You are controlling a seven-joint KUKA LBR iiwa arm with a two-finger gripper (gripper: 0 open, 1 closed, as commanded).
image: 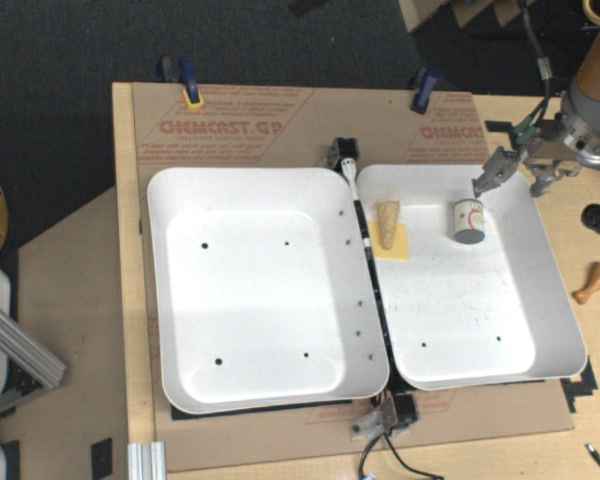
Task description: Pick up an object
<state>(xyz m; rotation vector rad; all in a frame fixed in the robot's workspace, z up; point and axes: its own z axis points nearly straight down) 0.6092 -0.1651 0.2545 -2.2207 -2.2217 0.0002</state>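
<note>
Objects for pickup: I count three, all in the right bin's far half; none is between the fingers.
Near edge of bench: I see a black connector with loose cable [392, 423] at the front seam between the two bins.
Left bin [180, 298]: I note a shallow white tray with four small dark holes in its floor.
Right bin [540, 308]: I note the same type of tray, set just beside the left bin, with a black strip along the seam.
Yellow square pad [394, 245]: lies flat near the right bin's left wall.
Tan cone-shaped piece [389, 222]: lies on the pad's far edge, touching it, its narrow end pointing away from me.
Small grey-and-white cylinder [468, 220]: lies tilted on the bin floor, well apart from the pad.
Gripper [512, 175]: I see it over the right bin's far right corner, one finger [494, 174] reaching toward the cylinder; the fingers stand spread and hold nothing.
Far edge of bench: two blue clamps [188, 80] pin the brown board [280, 128].
</note>
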